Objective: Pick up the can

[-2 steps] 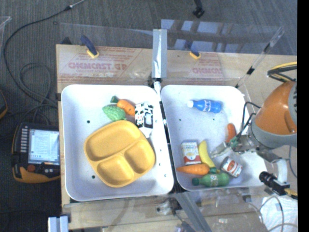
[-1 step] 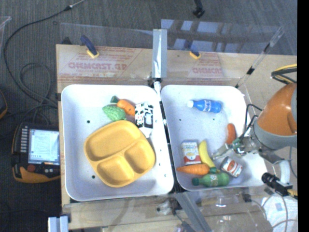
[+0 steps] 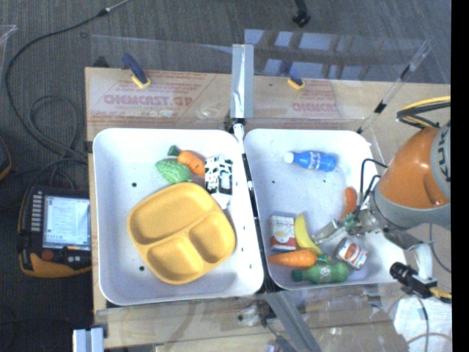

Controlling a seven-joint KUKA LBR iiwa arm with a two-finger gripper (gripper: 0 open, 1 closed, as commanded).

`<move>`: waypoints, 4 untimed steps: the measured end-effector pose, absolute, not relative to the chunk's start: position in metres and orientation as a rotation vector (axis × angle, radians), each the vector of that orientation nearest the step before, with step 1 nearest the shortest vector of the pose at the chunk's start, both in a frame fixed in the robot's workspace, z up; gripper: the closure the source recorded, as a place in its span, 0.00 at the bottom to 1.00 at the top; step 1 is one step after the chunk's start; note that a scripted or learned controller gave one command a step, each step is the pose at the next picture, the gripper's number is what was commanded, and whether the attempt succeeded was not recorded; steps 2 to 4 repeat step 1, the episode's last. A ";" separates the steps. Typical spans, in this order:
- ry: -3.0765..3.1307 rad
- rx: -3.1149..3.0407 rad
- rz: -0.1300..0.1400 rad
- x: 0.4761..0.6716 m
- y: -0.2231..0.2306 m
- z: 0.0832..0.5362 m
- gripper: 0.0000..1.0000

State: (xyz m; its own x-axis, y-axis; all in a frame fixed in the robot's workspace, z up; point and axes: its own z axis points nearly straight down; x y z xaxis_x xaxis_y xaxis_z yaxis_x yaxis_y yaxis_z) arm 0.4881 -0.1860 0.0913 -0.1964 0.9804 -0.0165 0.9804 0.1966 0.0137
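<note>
While the arm (image 3: 414,178) reaches in from the right of the frame, its gripper (image 3: 344,229) sits low in the lower right part of the right bin (image 3: 322,141), and whether it is open or closed on anything I cannot tell, since metal and clutter blur together there. Just below and to the right of it lies the can (image 3: 352,254), a small red and white tin resting on its side near the bin's lower right corner, seemingly not lifted. The step in hand looks like the approach or the closing for the grasp; the next move calls for centring over the can's body, closing firmly, then rising straight up without dragging neighbours. Near it to the left lie a banana (image 3: 305,233), a carrot (image 3: 292,258), a green bottle (image 3: 322,273) and a small red and white carton (image 3: 283,232). A blue and white bottle (image 3: 313,160) lies in the bin's upper part. Further left, the left bin (image 3: 110,196) bears a yellow divided tray (image 3: 182,232). The can's label is too small to read, and the arm's far end is cut off at the right of the frame
</note>
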 end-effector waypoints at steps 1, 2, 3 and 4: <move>2.431 1.969 0.008 0.489 -0.193 0.091 0.00; 2.431 1.969 0.008 0.489 -0.193 0.091 0.00; 2.431 1.969 0.008 0.489 -0.193 0.091 0.00; 2.431 1.969 0.008 0.489 -0.193 0.091 0.00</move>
